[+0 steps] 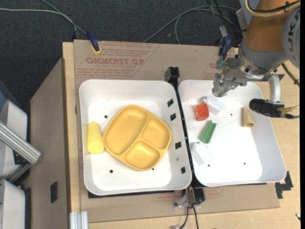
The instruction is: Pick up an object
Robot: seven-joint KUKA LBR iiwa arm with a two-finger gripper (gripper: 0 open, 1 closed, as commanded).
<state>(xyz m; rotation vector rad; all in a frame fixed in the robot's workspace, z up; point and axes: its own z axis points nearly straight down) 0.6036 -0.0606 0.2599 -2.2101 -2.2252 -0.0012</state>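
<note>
- The bench (119, 56) carries both bins. My work is all on the 3 o'clock side.
- The left bin (86, 94) I'd leave alone. It lies well apart from where the arm hangs.
- The right bin (267, 175) holds the small pieces, and that is where I'd make the pick.
- The arm (271, 23) reaches in from 3 o'clock and hangs over that bin's 12 o'clock edge.
- The yellow plate (137, 137) is broad and shallow, in my judgement a poor target for a two-finger grasp.
- The gripper (224, 86) hovers over the bin's 11 o'clock area. I see nothing in it, and I cannot tell how wide it is set.
- The yellow cylinder (95, 138) sits at the plate's 9 o'clock, touching it.
- The green piece (208, 131) lies alone toward the bin's 9 o'clock. It looks like the cleaner fallback.
- The red block (201, 111) is near the gripper, at its 7 o'clock, and is my likely target. I'd centre over it and come straight down.
- The pale piece (213, 105) touches the block at its 1 o'clock, so I'd close across the block's free sides to avoid catching both.
- The tan cone (247, 117) at 3 o'clock would probably roll.
</note>
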